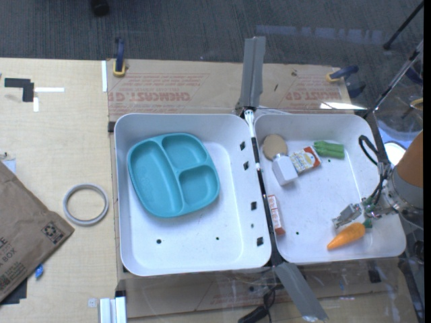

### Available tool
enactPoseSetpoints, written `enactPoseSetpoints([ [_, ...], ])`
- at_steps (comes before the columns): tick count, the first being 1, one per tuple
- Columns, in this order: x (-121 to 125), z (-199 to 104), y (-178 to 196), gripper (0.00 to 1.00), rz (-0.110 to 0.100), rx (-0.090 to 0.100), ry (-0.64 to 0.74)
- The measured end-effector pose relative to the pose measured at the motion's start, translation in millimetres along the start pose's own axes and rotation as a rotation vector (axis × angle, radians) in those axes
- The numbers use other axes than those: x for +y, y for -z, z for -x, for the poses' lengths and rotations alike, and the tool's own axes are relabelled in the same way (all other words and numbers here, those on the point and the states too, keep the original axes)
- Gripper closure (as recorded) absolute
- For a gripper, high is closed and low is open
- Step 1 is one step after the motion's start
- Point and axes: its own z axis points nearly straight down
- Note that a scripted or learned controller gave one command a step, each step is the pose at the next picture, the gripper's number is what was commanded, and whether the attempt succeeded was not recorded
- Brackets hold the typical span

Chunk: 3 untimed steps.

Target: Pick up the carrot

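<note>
The bench [54, 113] carries two white bins. The left bin [135, 247] holds a teal divided plate [174, 173] toward its 10 o'clock side. The right bin [316, 247] holds the small stuff: a tan round piece [274, 146] at 11 o'clock, a white block [284, 170] just beside it, a red-and-white packet [307, 159], a green item [329, 149] toward 1 o'clock, and a slim red packet [273, 214] along the 9 o'clock wall. Out on the bench, at 9 o'clock from the left bin, lies a tape ring [85, 203].

The arm [412, 173] enters at 3 o'clock of the right bin. Its gripper [351, 214] sits low near the 4 o'clock part of the bin floor; whether its fingers are apart or together I cannot tell, the metal there being too small and cluttered.

The carrot [346, 236] lies in the right bin's 5 o'clock corner, near the front wall. It is just beside the gripper, toward 6 o'clock from it. Its long axis runs roughly from 8 o'clock to 2 o'clock, green top at the 2 o'clock end, close under the wrist. Nothing shows between the fingers, so I judge the carrot not yet taken; the coming move likely needs a short shift toward 6 o'clock, with the fingers closing across that axis.
</note>
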Motion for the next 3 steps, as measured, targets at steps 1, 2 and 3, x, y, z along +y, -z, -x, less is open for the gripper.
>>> enactPoseSetpoints([
  [1, 7.9, -3.5, -0.3, 0.00, 0.010, 0.011, -0.420],
  [2, 2.2, -6.9, -2.0, 0.00, 0.002, -0.003, -0.101],
  [3, -0.4, 4.9, -1.6, 0.00, 0.002, -0.001, 0.151],
])
